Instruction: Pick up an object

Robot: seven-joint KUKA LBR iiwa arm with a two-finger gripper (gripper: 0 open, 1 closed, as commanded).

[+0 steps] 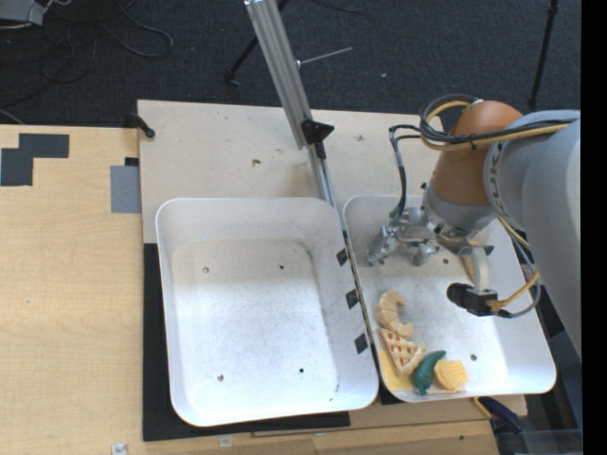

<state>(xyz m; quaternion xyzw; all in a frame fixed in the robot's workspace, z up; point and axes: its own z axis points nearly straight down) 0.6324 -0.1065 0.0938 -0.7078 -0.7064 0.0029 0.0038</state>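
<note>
Gripper (403, 245): over upper part of right bin (531, 373), well above the items; finger spread can't be told, nothing seen between them. Pick candidates, right bin lower-left corner: tan croissant-shaped piece (394, 313), orange waffle wedge (402, 353), green piece (427, 370), yellow piece (451, 375). No legible labels or writing.

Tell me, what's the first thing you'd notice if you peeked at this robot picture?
The big grey robot arm with its orange band reaches in from the right, its hand hanging over the right bin. At that bin's near left corner lies a little heap of toy food: a beige croissant, a waffle wedge, a green pepper and a yellow piece.
</note>
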